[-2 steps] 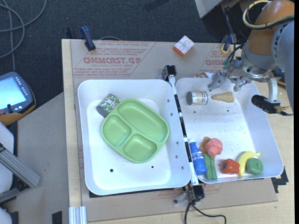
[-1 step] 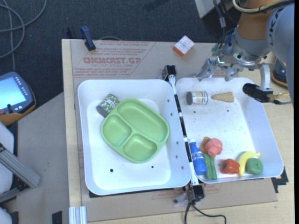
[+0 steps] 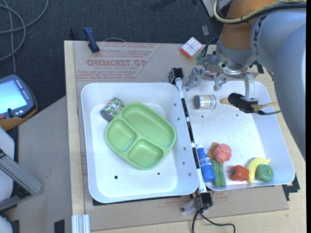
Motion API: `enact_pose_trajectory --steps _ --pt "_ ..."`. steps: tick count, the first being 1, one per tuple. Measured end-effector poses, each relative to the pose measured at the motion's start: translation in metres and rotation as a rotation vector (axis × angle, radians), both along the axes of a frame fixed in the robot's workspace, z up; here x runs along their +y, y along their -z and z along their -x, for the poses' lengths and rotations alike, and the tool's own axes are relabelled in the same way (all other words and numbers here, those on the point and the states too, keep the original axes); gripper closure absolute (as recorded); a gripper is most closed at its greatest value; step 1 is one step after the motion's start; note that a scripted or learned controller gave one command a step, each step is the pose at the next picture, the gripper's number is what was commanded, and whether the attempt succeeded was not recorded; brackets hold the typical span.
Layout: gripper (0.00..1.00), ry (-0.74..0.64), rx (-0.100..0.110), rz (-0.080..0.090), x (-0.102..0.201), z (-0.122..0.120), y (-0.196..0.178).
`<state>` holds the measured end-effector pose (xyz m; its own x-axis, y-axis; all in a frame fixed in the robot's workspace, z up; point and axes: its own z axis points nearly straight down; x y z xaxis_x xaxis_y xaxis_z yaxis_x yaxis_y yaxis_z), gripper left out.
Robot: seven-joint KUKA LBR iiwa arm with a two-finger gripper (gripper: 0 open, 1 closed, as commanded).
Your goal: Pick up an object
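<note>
Gripper (image 3: 224,81) hangs over my right bin's (image 3: 272,130) far edge; grip state unclear.
I'd descend squarely onto the small jar (image 3: 206,101) (lying sideways, likely to roll).

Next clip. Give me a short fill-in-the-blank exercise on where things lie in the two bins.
1. The green tray lies in the ____ bin.
2. The small jar lies on its ____ in the right bin.
3. The banana touches a ____ ball.
4. The crumpled can lies at the tray's upper ____ edge.

Missing words: left; side; green; left
</note>
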<state>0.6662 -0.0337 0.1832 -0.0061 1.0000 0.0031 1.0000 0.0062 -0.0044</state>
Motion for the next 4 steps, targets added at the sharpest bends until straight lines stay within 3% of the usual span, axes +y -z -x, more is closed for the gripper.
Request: enact_pose_trajectory --steps 1,2,3,4 --pt "0.0 0.013 0.004 0.001 -0.057 0.095 -0.001" --pt "0.0 0.01 0.006 0.001 -0.061 0.147 0.099" --pt "0.0 0.01 -0.004 0.004 -0.067 0.18 0.098" --pt "1.0 0.009 -0.01 0.005 -0.066 0.178 0.087"
